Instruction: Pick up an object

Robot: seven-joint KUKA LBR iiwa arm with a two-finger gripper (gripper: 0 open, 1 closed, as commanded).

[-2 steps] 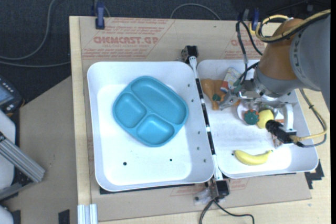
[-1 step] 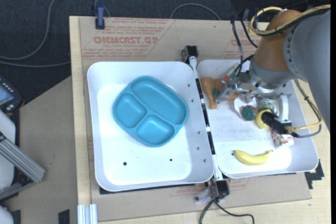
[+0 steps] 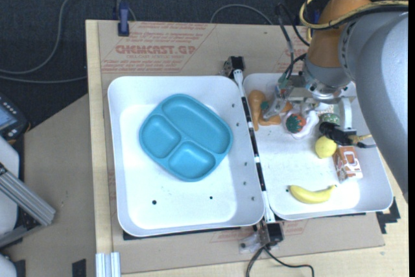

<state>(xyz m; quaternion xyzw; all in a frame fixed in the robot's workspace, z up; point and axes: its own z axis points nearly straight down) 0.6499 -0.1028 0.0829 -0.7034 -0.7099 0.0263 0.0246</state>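
the gripper (image 3: 292, 104) hangs low over the far part of the right bin (image 3: 369, 194), the grey arm bending down onto it from the view's right, which reads as a reach into the thickest clutter, where a blind grab has the best odds. whether it is released or clenched i cannot tell, since the wrist and its fittings cover the tips from this slant, and nothing can be seen caught in it. the likeliest thing to be picked is the round white-and-green object (image 3: 297, 123), which lies just beside the gripper on its near side, on the bin floor. close on the side toward the left bin lies an orange carrot-shaped piece (image 3: 257, 104), hard by the wall that parts the two bins, so a grab there would be cramped by that wall. away from the gripper toward the near rim sit a yellow ball (image 3: 326, 147), a red-and-white carton (image 3: 349, 164) and, farthest off, a banana (image 3: 312, 193), all well spaced and easier to reach cleanly. the left bin (image 3: 130, 191) holds a blue divided plate (image 3: 186, 136), well apart from the gripper and no hindrance. the crowding round the gripper is the main risk: i judge it could nudge a neighbour instead of closing on one piece.
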